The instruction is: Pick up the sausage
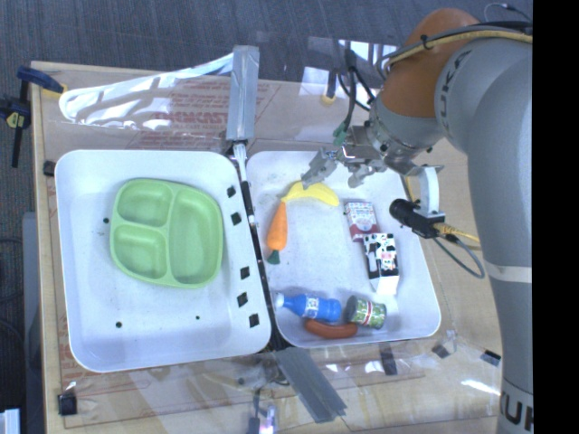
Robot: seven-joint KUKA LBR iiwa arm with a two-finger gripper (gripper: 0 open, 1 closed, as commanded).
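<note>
In the right bin, the sausage lies at the front wall, empty jaws spread above.

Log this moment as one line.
gripper: open, above banana | sausage: untouched, right bin near edge | status: not grasped

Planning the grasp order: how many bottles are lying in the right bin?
1. The blue-capped bottle lies near the front edge of the right bin, just behind the sausage and beside a green can. None looks hidden.
</note>
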